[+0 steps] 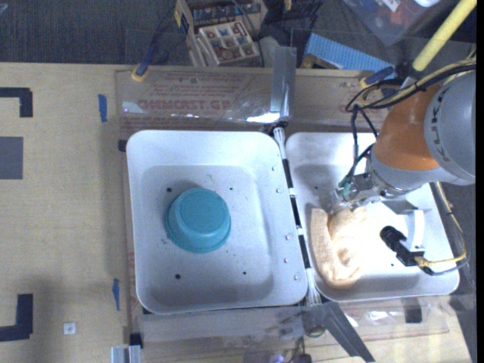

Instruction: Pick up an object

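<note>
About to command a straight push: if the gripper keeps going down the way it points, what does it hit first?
Most likely the tan bread-like object in the right bin; the gripper sits at its upper end, though the slanted view leaves the remaining gap unclear.

The arm runs off the picture's right edge and covers the upper right part of the right bin, while the gripper sits under the wrist so its fingers cannot be made out above the tan object.
</note>
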`<act>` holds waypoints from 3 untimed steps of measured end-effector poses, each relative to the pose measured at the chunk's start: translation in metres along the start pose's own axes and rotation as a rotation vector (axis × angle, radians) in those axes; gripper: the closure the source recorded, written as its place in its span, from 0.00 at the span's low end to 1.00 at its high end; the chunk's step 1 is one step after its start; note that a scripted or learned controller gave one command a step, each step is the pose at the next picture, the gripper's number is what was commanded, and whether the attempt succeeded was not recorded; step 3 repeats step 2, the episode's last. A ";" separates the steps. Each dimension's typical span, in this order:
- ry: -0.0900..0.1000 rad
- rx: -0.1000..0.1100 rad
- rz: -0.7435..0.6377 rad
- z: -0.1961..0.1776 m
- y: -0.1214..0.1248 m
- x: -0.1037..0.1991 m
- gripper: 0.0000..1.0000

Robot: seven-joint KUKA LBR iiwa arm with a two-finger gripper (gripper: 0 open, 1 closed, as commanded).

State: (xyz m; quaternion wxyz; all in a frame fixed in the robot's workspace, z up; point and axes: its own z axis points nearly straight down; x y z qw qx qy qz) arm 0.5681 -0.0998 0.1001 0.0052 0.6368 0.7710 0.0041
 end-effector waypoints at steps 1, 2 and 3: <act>0.001 0.010 -0.156 -0.147 0.077 0.025 1.00; 0.002 0.010 -0.157 -0.146 0.077 0.026 0.00; 0.002 0.010 -0.157 -0.146 0.077 0.026 0.00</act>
